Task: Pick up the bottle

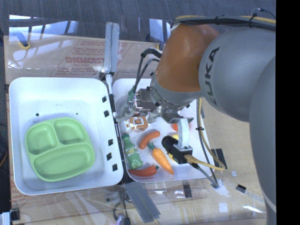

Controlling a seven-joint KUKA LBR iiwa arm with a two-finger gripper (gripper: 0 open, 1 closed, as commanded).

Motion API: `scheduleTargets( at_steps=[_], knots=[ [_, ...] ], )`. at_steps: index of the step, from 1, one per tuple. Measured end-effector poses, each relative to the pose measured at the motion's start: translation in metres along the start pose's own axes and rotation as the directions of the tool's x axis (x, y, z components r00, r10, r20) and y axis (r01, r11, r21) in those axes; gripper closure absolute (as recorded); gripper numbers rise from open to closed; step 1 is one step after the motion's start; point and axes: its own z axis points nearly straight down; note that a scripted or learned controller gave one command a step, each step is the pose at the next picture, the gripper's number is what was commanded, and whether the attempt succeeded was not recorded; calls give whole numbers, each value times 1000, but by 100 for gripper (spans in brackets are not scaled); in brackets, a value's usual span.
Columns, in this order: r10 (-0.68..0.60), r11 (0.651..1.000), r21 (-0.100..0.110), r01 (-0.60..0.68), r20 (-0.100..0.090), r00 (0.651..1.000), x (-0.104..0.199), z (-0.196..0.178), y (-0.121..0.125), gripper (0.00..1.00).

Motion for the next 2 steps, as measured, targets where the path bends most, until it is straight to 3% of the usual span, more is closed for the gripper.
scheduleTargets(
  at_steps=[1,2],
  knots=[
    [-146,989,5,146,-1,989,-37,94,-27,0],
    [-325,946,3,325,-3,946,-128,143,-22,0]
  ],
)
